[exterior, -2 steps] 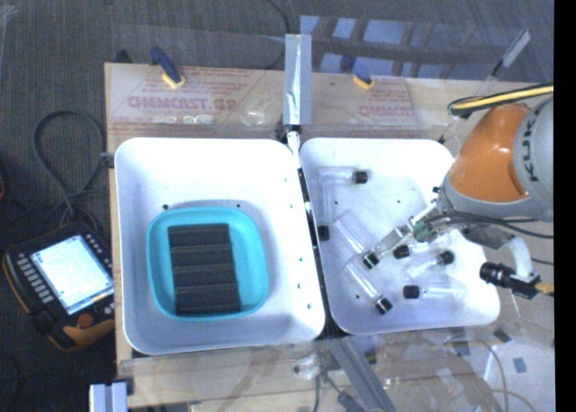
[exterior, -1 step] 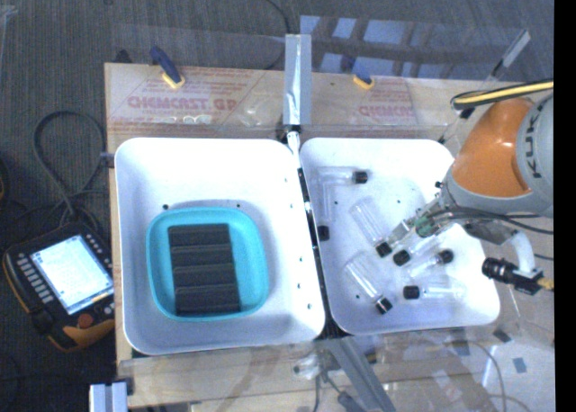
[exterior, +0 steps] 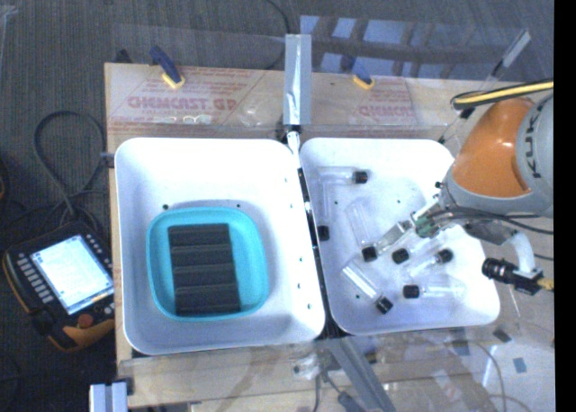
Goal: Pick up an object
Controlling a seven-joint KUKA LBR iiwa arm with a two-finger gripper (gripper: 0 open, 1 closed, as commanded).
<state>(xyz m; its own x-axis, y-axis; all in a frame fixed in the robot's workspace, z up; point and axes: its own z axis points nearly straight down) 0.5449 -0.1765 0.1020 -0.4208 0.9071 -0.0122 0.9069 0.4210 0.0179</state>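
Our gripper (exterior: 425, 224) sits low in the right bin (exterior: 468, 311), right of frame centre, among clear vials with black caps (exterior: 378, 244). We cannot tell its state, nor any vial lifted; the pick looks unfinished. A teal tray (exterior: 158, 262) lies in the left bin (exterior: 135, 176).

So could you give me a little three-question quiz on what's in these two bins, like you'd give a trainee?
1. True or false: the blue tray lies in the left bin.
2. Which bin holds the clear vials with black caps? A) left B) right
3. Fill in: the gripper hovers over the ____ bin.

Key: 1 true; 2 B, the right bin; 3 right.
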